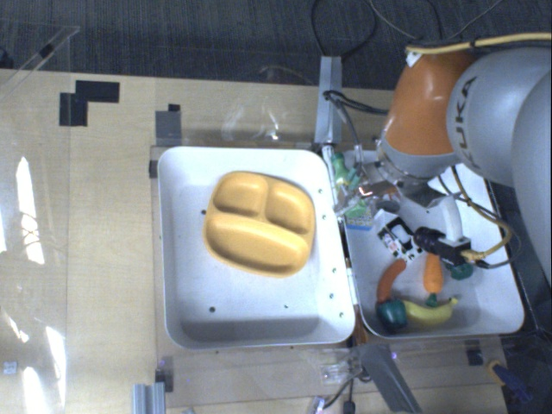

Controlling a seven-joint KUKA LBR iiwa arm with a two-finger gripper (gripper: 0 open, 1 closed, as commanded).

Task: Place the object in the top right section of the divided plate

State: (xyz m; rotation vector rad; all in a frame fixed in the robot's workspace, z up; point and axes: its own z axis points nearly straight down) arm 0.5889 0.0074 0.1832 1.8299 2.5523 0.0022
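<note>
The object is not named, but going by where the arm hangs it is probably the small green and white packet [355, 215], lying at the far left corner of the right bin [511, 316], close against the wall. The gripper [369, 194] is low over that corner, just above or touching the packet. It is a tangle of metal and cables from this angle, so I cannot tell how the jaws stand, and nothing is plainly held.

In the same bin, nearer and well apart from the packet, lie a carrot [433, 272], a banana [429, 310] and a red pepper [391, 277].

The yellow plate [257, 241] sits in the left bin [191, 317] on the desk [86, 248]. It has one long section on the near side and two smaller ones on the far side. The target [289, 203] is the far right of these.

To do this step well, I judge that the grip should close across the packet's narrow side and clear of the bin wall, which crowds it. The lift should be high enough to pass both bin rims. The carry to the left is short, and the release should come low over the middle of the far right section, so the packet does not land on the ridge.
</note>
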